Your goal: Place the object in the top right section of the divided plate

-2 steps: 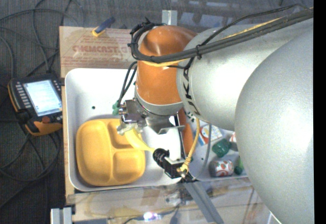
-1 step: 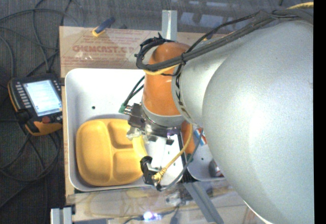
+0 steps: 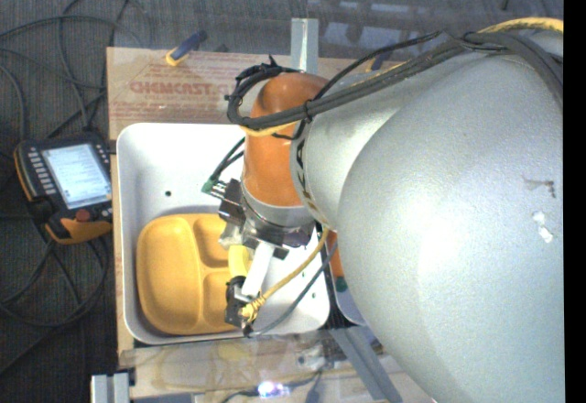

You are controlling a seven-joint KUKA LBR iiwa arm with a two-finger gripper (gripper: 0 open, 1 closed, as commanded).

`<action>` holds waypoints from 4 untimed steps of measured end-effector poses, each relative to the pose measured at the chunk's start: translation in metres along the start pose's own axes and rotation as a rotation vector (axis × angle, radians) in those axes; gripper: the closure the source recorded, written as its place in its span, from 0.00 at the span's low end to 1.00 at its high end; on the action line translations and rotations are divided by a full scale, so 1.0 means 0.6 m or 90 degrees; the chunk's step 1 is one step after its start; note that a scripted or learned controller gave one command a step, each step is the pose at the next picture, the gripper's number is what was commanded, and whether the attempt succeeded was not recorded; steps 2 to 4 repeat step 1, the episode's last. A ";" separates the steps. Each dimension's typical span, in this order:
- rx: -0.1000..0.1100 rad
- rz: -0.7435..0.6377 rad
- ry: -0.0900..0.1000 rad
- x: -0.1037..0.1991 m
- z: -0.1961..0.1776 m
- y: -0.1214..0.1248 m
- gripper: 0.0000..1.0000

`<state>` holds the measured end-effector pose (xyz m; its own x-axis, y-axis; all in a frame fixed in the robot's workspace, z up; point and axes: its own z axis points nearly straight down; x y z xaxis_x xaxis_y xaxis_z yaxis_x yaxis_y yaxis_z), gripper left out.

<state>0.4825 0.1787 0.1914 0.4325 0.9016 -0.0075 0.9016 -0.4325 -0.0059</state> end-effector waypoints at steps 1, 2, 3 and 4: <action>-0.001 0.000 0.000 0.000 0.000 0.000 0.00; -0.001 0.000 0.000 0.000 0.000 0.000 0.00; -0.001 0.000 0.000 0.000 0.000 0.000 0.00; -0.001 0.000 0.000 0.000 0.000 0.000 0.00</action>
